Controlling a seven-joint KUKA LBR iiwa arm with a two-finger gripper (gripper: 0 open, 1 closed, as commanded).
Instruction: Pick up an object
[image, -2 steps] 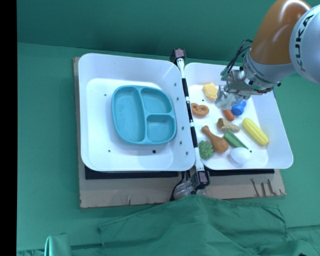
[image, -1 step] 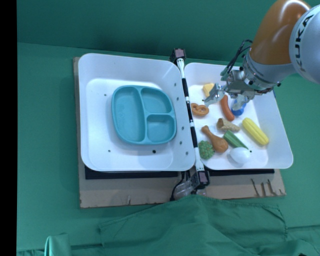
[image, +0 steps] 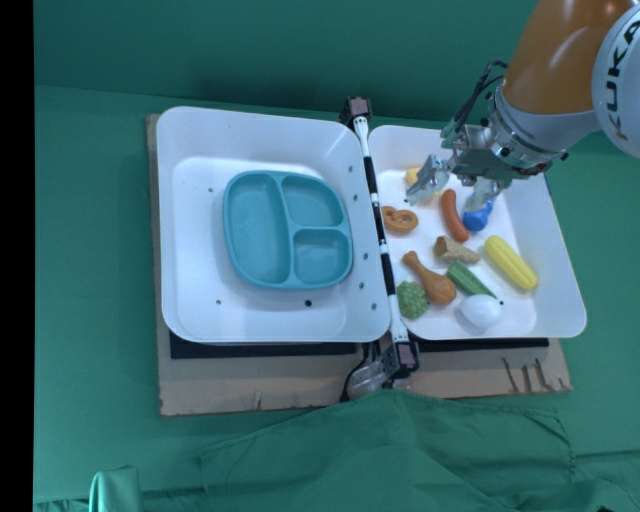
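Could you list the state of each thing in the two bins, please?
Teal divided plate: flat in left bin, compartments bare.
Sausage: lying in right bin, below the gripper.
Corn cob: lying flat.
Drumstick: lying flat.
Egg: resting near front wall.
Pretzel: lying flat.
Gripper: hovering above right bin.

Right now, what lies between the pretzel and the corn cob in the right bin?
In the camera view: the sausage and a tan piece lie between pretzel and corn cob.

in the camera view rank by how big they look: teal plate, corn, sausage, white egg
1. teal plate, by far the largest
2. corn
3. sausage, about as long as the corn but thinner, so close
4. white egg, shortest, though rounder and nearer the camera
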